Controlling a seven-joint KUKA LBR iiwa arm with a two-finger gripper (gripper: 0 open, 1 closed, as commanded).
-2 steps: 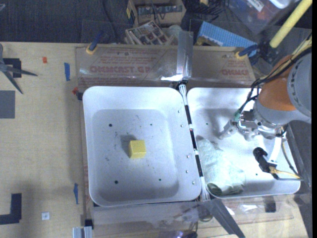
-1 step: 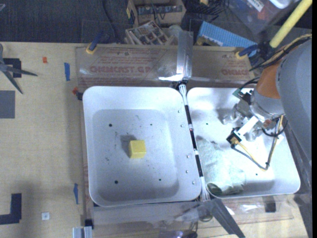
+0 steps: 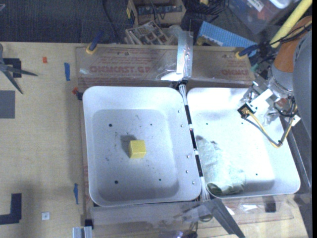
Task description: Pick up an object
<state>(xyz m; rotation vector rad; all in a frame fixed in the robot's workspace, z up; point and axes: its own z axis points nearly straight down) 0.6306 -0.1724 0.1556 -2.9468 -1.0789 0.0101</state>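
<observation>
A small yellow block [image 3: 137, 148] sits near the middle of the left bin [image 3: 97, 101], on the bin's flat floor and well apart from every wall. It is close to a cube, so it has no clear long axis; its edges stand slightly turned against the bin's sides, and it casts a soft shadow toward the far left. Its faces look smooth and matte.

In the right bin [image 3: 233, 128] lies a rolled cloth [image 3: 217, 165], pale grey-white with a mottled, woven look. Its long axis runs along the bin's left wall, from about mid-bin toward the near edge, leaning a little to the right as it comes nearer. The rolled end [image 3: 226, 187] faces the near rim and shows a dark oval opening.

Both bins are shallow white trays with rounded corners, set side by side on a pale wooden counter [image 3: 34, 148].

The arm [image 3: 303, 71] — grey, with an orange band [image 3: 286, 58] — stands over the right bin's far right corner, well apart from both things. Whether the jaws are apart or together cannot be told.
</observation>
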